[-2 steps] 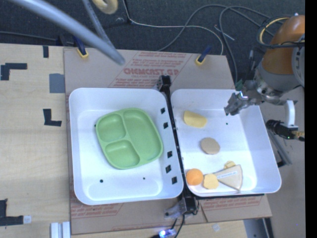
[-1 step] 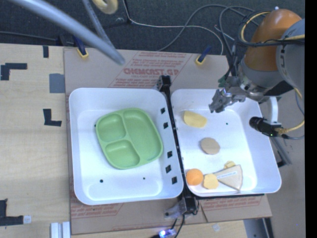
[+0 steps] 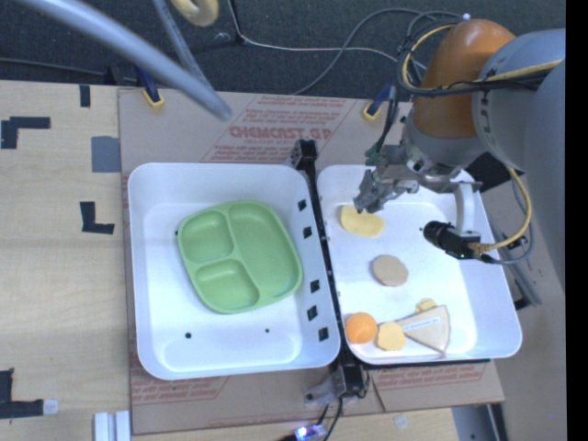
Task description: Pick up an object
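My gripper (image 3: 371, 200) hangs low over the far left part of the right bin (image 3: 487, 288), right above a flat yellow piece (image 3: 362, 222) and touching or nearly touching its far edge. A round tan disc (image 3: 390, 270) lies in the middle of that bin. Near the front edge sit an orange ball (image 3: 360, 328), a small yellow chunk (image 3: 390, 337) and a pale wedge (image 3: 428, 327). Nothing shows between the fingers.
The left bin (image 3: 152, 246) holds a green divided plate (image 3: 239, 254). A black divider with clips (image 3: 315, 246) runs between the bins. A black cable part (image 3: 447, 238) hangs over the right bin beside the arm. Cardboard lies under both bins.
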Motion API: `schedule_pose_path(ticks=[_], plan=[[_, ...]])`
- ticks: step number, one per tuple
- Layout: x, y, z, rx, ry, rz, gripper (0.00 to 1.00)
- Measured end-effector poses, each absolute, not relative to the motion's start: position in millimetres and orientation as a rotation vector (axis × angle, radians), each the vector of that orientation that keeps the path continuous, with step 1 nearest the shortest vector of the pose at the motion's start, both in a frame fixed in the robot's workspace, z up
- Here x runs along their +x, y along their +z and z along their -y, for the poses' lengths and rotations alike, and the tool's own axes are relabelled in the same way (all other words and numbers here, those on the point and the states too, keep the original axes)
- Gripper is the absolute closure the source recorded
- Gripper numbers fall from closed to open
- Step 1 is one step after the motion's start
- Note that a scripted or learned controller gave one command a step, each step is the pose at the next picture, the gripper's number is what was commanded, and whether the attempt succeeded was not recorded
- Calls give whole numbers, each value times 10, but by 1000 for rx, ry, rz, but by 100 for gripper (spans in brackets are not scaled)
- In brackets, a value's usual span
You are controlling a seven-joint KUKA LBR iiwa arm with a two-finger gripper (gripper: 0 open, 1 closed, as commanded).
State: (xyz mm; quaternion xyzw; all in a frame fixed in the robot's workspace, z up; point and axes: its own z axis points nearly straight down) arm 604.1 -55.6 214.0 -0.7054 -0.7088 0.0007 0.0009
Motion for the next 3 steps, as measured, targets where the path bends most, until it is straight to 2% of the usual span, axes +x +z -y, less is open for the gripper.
schedule_pose_path(ticks=[1,3], plan=[[6171,2208,50,-2213,-1,2228,100],[6061,2178,-944,-2213,1,2227,100]])
